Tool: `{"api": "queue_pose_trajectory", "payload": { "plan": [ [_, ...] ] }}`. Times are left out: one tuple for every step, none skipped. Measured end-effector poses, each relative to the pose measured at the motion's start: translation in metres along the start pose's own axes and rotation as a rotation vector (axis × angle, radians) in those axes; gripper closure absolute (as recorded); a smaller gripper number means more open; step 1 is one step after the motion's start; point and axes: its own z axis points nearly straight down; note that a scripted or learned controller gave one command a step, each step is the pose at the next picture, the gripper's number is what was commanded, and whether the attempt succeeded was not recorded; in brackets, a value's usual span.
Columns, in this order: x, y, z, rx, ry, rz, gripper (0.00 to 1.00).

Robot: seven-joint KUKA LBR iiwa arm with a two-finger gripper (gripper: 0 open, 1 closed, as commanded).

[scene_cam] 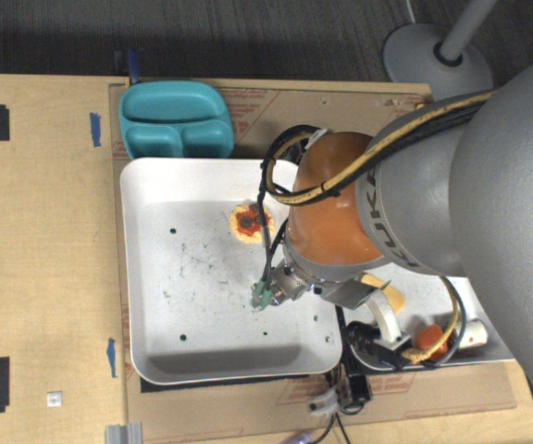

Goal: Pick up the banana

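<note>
Wrist blocks most of the gripper (266,292), which is low over the right side of the left bin (155,248), so I can't tell if it's grasping anything. A pale yellow bit in the right bin (424,296), tucked against the arm, looks like the banana (391,296).

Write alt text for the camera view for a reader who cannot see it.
A grey robot arm with an orange band reaches over the left white bin, its gripper above the bin's floor. A small orange-and-yellow object lies in that bin beside the arm; a teal divided tray sits beyond the bin.
</note>
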Motion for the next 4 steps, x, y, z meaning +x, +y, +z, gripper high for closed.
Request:
{"api": "queue_pose_trajectory", "payload": {
  "plan": [
    [0.000, 0.001, -0.010, -0.003, -0.001, -0.001, 1.00],
    [0.045, 0.031, 0.072, -0.003, 0.000, -0.317, 1.00],
    [0.045, 0.031, 0.062, -0.005, 0.000, -0.316, 1.00],
    [0.045, 0.032, 0.053, -0.008, -0.001, -0.315, 1.00]
  ]
}}
